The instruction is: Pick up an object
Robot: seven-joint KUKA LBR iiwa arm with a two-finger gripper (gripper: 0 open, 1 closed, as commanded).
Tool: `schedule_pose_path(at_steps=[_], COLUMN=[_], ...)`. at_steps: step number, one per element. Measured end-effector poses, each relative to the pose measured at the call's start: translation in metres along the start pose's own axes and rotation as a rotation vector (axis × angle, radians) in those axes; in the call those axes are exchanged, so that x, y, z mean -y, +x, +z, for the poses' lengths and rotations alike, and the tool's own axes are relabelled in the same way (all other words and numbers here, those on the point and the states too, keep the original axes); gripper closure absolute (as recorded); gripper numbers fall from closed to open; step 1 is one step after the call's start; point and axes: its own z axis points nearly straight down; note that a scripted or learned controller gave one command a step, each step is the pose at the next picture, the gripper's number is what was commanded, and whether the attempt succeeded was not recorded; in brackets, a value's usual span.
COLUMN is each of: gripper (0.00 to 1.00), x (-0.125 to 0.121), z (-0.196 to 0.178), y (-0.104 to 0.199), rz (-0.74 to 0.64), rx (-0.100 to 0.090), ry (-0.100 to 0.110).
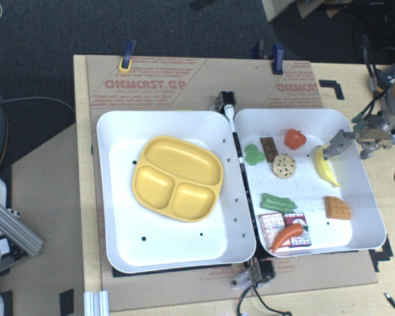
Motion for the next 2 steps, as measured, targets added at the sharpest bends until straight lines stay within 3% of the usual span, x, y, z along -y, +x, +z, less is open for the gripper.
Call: schedule_pose_path(at_steps=[1, 2], gripper=[0.00, 0.00], x=[-0.003, -0.004], z=[-0.008, 0.034], y=[0.001, 0.002], rz=[-0.004, -0.004], rx=[0.004, 0.001], ry=[-0.015, -0.009])
